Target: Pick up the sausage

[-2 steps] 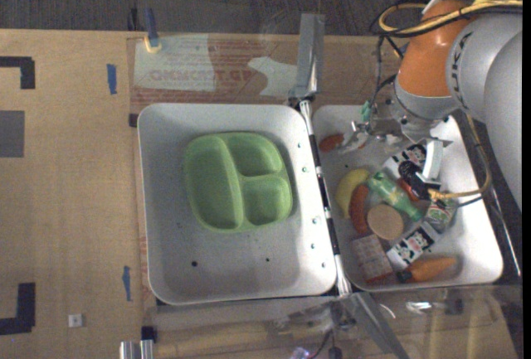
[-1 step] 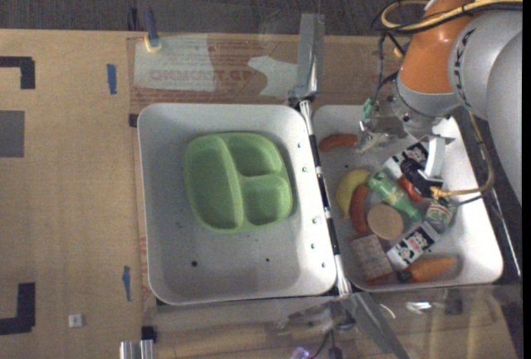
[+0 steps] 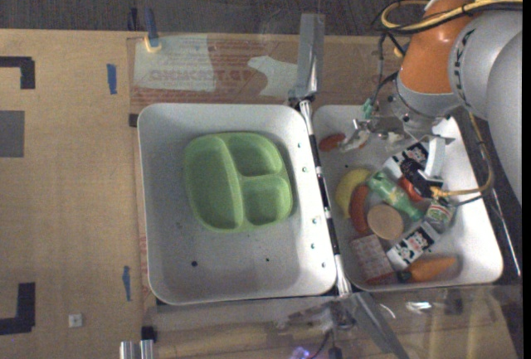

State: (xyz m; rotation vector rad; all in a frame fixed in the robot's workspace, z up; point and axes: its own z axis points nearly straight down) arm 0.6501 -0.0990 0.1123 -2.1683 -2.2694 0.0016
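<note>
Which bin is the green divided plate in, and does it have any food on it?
The green divided plate lies flat in the left bin, with nothing in its compartments.

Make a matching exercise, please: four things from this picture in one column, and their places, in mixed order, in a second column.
Things:
1. green tray
2. sausage
3. carrot
4. gripper

Places:
A. near corner of the right bin
B. in the left bin
C. above the far end of the right bin
D. beside the banana

Pairs: 1-B, 2-D, 3-A, 4-C
</note>
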